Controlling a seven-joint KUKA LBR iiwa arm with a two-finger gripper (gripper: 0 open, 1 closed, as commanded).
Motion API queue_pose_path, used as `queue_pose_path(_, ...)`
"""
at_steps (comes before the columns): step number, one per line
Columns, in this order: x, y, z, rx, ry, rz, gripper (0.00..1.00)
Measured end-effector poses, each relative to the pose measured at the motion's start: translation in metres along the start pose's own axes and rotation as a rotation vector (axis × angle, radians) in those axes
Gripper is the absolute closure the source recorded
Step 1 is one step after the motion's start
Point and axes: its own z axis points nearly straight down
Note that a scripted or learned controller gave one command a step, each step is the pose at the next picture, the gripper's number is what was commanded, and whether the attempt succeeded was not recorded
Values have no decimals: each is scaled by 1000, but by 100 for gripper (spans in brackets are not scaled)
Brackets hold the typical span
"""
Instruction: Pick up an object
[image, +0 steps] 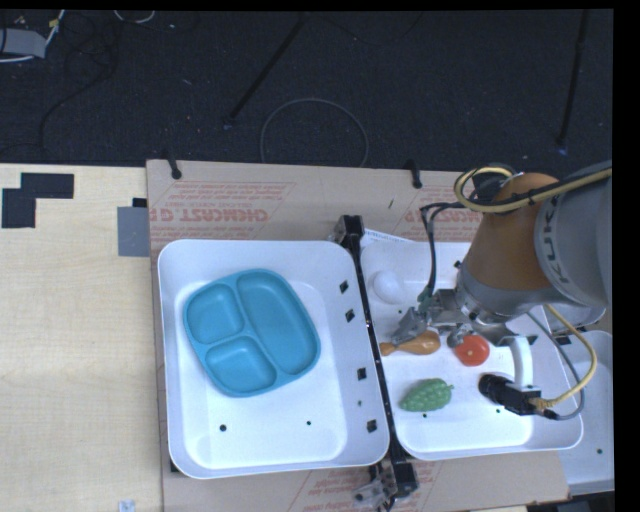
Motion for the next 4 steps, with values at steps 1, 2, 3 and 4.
queue_pose_path(1,-2,0,-12,-2,0,6,100)
queue_pose_path(2,-4,9,-60,-10,-2,0,100)
queue_pose_path(3,1,7,-121,-12,-2,-1,100)
queue_pose_path(4,-1,7,-143,-9,-2,-1,100)
